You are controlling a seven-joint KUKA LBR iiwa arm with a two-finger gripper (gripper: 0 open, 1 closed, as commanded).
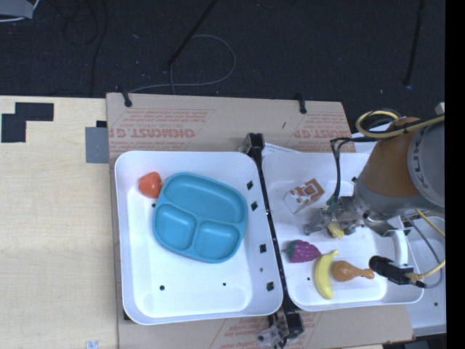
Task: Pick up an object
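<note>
One fixed camera looks down at a slant on both white bins (131,195), the arm (407,169) entering from the right.

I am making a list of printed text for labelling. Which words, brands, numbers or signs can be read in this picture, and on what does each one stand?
Red print on the cardboard behind the bins: it appears upside down and blurred, so I cannot read it with confidence.
More red print on the cardboard's front edge: too small and cut off to read.
Small packet in the right bin: brown marks, too small to read.
No other text is legible.
</note>
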